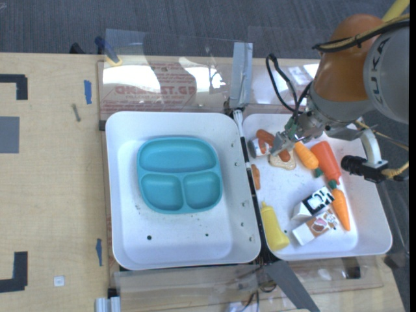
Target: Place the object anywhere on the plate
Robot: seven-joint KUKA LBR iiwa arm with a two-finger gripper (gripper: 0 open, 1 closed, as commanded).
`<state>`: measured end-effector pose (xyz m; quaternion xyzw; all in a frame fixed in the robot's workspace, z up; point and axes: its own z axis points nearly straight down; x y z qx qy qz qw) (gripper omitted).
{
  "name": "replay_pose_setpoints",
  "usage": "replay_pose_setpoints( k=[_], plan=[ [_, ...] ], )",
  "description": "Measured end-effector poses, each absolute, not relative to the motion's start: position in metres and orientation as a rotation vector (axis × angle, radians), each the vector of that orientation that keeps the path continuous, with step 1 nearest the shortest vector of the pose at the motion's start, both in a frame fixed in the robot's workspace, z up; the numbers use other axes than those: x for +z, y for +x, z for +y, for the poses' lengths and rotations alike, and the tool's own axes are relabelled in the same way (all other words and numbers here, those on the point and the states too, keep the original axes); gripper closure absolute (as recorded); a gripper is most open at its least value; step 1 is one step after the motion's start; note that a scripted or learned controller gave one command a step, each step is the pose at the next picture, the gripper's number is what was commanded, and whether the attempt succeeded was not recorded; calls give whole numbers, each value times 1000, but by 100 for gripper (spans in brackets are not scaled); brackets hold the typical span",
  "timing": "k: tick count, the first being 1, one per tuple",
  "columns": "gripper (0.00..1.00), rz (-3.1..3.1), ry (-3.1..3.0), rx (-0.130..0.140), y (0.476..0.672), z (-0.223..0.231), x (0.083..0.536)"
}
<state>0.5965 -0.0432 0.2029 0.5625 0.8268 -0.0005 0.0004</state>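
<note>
None of the placing looks done | toy food pile [286, 153] lies directly under the claw [290, 137] in the right bin [370, 236] | claw open or closed: cannot tell | teal three-compartment plate [179, 174] bare in left bin [130, 239], well apart from claw | grasp, carry, release all appear left.

Plate [179, 174]: smooth teal plastic, faintly glossy, was seen.
Bins [123, 174]: white plastic, matt and speckled, were noted.
Bench [52, 194]: pale wood grain was shown.
Carrot [327, 161]: glossy orange plastic was observed.
</note>
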Motion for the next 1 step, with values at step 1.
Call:
replay_pose_setpoints(
  k=[1],
  plan=[
    [100,2717,1585,0,573,35,184]
  ],
)
